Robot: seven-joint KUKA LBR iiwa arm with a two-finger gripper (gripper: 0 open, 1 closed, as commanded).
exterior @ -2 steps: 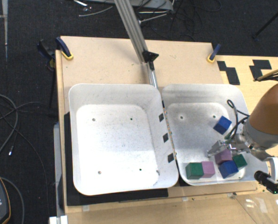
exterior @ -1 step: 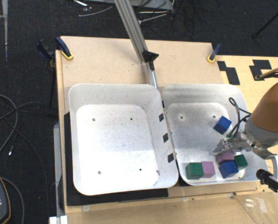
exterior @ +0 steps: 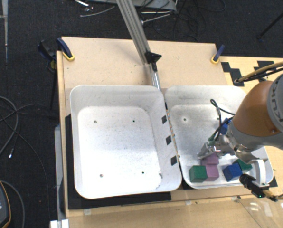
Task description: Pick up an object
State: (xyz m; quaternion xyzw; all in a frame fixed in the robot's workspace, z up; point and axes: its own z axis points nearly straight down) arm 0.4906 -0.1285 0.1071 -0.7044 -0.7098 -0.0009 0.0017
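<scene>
Dark carpet with loose cables surrounds a pale wooden worktop (exterior: 113,61); blue-and-yellow clamps sit at its far corners, and a slanted metal pole (exterior: 134,27) runs down to the gap between the bins.

Left bin (exterior: 84,99): white, shallow, speckled floor with a few small dark holes. No blocks seen inside.

Right bin (exterior: 189,99): same kind, touching the left bin along a shared edge marked with black tabs. Blocks cluster in its near corner:
- green block (exterior: 197,173), nearest the left bin
- purple block (exterior: 211,168), just beside the green one, touching or nearly so
- blue block (exterior: 231,171), to the right of the purple one
- a darker teal piece (exterior: 245,165) beside the blue block, partly hidden under the arm

Arm: enters from the right, orange band (exterior: 255,113) over the right bin, wrist angled down toward the block cluster. End effector (exterior: 209,151) sits low, directly above the purple block, metal fingers pointing down-left. Whether the fingers are spread or closed cannot be told; no block seen between them.
</scene>
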